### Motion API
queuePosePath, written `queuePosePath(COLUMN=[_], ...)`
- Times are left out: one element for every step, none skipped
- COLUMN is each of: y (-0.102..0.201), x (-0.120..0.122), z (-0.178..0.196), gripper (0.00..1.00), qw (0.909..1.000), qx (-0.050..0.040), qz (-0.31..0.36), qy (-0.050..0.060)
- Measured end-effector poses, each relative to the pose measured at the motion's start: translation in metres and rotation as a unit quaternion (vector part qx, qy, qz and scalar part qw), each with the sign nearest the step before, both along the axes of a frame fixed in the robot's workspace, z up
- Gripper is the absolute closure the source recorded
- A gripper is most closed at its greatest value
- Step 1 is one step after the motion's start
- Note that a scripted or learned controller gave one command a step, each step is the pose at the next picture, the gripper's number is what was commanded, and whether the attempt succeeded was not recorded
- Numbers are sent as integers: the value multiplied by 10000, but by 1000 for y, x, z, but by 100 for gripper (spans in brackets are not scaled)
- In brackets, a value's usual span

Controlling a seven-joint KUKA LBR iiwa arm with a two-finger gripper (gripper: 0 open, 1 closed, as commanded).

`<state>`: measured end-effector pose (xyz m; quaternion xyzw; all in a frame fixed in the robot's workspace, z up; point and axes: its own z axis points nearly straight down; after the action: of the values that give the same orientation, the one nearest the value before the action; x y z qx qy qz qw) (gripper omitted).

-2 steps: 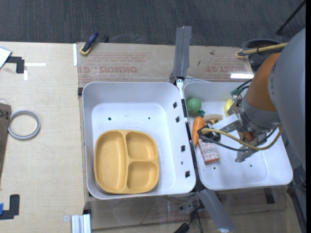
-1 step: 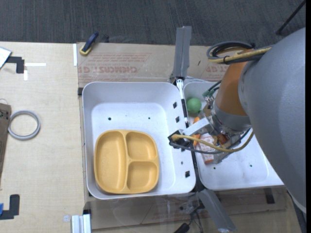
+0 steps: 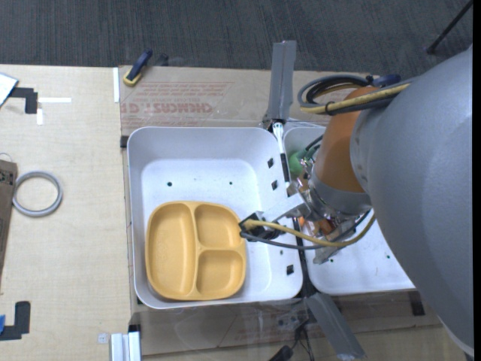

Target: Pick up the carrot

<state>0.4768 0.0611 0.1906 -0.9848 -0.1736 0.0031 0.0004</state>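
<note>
**Arm low over the right bin, carrot mostly hidden**

The grey arm with its orange band [image 3: 342, 153] reaches in from the right and covers much of the shallow white right-hand bin [image 3: 376, 273]. Its wrist hangs over that bin's left part, close to the divider between the two bins. The two-finger gripper [image 3: 322, 230] sits under the wrist, among metal parts and cables. The wrist blocks it, so I cannot tell whether it is wide, narrow or holding anything.

A small orange sliver [image 3: 304, 218] shows at the wrist's lower left edge, in the right bin just beside the divider. It may be the carrot, but too little shows to be sure. A small green object [image 3: 304, 162] lies higher in the same bin, also near the divider and partly behind the arm.

The shallow white left-hand bin [image 3: 150, 156] holds a yellow plastic plate with three compartments [image 3: 197, 250], lying flat in the bin's lower half. A black and yellow cable [image 3: 267, 230] runs from the wrist across the divider, and its black end is just beside the plate's right rim.

Above the left bin lies a brown cardboard sheet with red lettering [image 3: 180, 100], and a small blue and yellow tool [image 3: 137, 66] rests at its upper left corner. On the bench to the left, well apart from the bins, lies a grey ring of tape [image 3: 36, 193].
</note>
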Motion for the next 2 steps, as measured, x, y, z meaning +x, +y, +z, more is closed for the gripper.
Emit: queuePosePath(y=[46,6], x=[77,110], z=[-54,0], gripper=[0,0], qw=[9930,10000], qx=[-4,-8], qz=[1180,26], qy=[-5,-19])
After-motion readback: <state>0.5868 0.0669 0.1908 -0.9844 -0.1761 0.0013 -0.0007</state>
